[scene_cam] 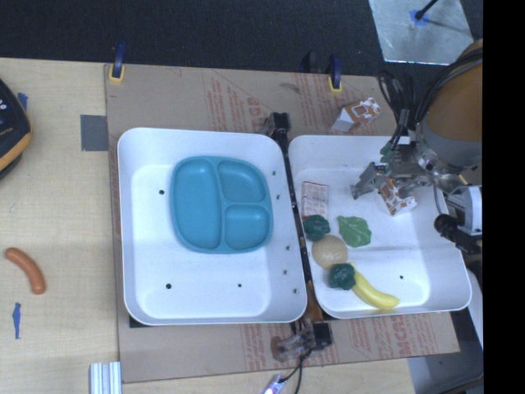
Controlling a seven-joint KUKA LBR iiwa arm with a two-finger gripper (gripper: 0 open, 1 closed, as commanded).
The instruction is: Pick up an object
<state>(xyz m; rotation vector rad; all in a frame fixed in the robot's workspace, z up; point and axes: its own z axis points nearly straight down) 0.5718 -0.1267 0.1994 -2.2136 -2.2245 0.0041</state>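
My gripper (379,184) hangs over the upper part of the right bin (439,261), reaching in from the right. A small red-and-white packet (399,197) lies right at its lower right side; whether it is held is unclear. Further left and below in that bin lie a pale card packet (314,195), a dark green broccoli piece (316,226), a green leaf (354,231), a tan potato (330,250), another dark green piece (342,277) and a yellow banana (376,294).
The left bin (143,245) holds a blue divided plate (221,203). Outside the bins, a brown-and-white packet (357,115) lies on the cardboard behind the right bin, a sausage (26,269) on the bench at far left, and a black-and-yellow device (10,130) at the left edge.
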